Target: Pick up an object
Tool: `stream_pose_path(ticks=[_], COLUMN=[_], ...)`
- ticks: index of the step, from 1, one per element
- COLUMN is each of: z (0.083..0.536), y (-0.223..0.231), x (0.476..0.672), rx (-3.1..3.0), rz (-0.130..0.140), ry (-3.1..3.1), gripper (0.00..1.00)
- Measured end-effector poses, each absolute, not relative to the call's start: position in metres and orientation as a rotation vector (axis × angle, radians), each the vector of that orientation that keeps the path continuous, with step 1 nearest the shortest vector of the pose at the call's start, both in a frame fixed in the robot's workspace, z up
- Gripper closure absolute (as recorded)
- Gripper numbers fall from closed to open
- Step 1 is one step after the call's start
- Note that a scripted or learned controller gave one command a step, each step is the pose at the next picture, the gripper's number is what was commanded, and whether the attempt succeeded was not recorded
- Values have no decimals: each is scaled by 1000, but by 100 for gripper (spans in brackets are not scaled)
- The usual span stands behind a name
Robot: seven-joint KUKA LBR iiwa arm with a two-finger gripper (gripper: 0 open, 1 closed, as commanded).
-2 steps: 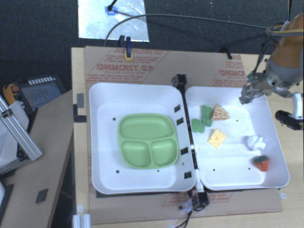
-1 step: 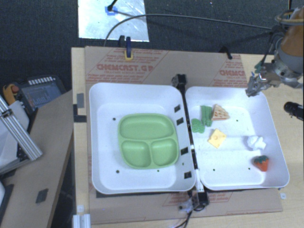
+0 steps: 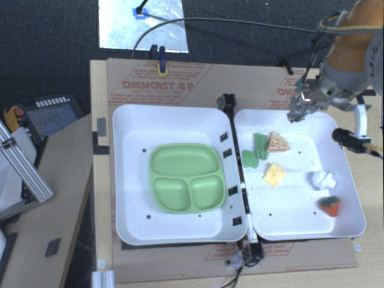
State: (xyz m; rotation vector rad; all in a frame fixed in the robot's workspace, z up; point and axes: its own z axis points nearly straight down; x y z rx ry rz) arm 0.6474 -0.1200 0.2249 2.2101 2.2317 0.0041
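Dark two-finger gripper (image 3: 296, 114) hangs over the far edge of the right shallow white plastic bin (image 3: 351, 212), nothing visible between its tips; open or clenched, cannot tell at this size. Grey arm with orange band (image 3: 354, 26) comes in from the right. Below and left of the gripper, in the right bin: tan triangular waffle-textured wedge (image 3: 277, 141), touching green ridged toy vegetable (image 3: 259, 147), yellow square cheese-like block (image 3: 275, 174), small white lumpy piece (image 3: 323, 180), red toy strawberry (image 3: 329, 206). Left shallow white bin (image 3: 129, 221) holds a pale green three-compartment plastic tray (image 3: 186, 177).
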Motion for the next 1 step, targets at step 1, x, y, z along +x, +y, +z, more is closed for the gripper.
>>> stream_pose_path(ticks=[1], z=[221], y=[-57], x=[652], rx=[2211], rz=[4], ry=[2232], gripper=[100])
